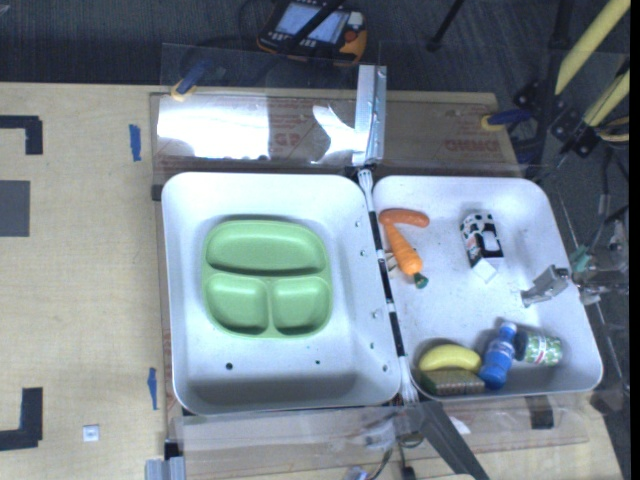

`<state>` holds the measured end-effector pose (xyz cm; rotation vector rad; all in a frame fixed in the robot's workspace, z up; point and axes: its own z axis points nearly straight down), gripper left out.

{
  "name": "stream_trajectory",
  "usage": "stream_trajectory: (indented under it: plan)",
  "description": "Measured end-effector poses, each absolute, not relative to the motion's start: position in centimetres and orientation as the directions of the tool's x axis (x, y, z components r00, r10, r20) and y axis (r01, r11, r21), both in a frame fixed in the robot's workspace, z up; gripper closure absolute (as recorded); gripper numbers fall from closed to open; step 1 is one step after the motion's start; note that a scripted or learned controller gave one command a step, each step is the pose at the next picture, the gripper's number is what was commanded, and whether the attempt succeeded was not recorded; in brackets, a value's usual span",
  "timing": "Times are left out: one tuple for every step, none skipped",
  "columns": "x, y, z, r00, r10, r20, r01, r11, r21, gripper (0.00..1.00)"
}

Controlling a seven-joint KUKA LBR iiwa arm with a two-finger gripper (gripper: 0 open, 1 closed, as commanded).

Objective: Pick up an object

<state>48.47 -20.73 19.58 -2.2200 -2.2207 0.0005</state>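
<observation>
The right bin (520, 193) holds the loose objects. Two orange carrots lie near its left wall, one (403, 218) across the top of the other (406, 254). A small black-and-white carton (482, 238) lies in the middle. At the front a yellow banana (448, 357), a blue bottle (499, 356) and a green can (541, 349) are grouped together. My gripper (547, 286) is a small grey shape low at the bin's right side, above the can and right of the carton, touching none of them. It is blurred.
The left bin (180, 268) carries a green divided tray (267, 274). A metal divider (370, 118) and a clear shiny panel (250, 128) stand behind the bins. Cables and stands crowd the right edge of the bench.
</observation>
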Motion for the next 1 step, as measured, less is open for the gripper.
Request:
stream_trajectory:
  plan:
    - [55.90,-20.71,16.64,0.133,0.991,-0.001,0.991,-0.133,0.002,0.00]
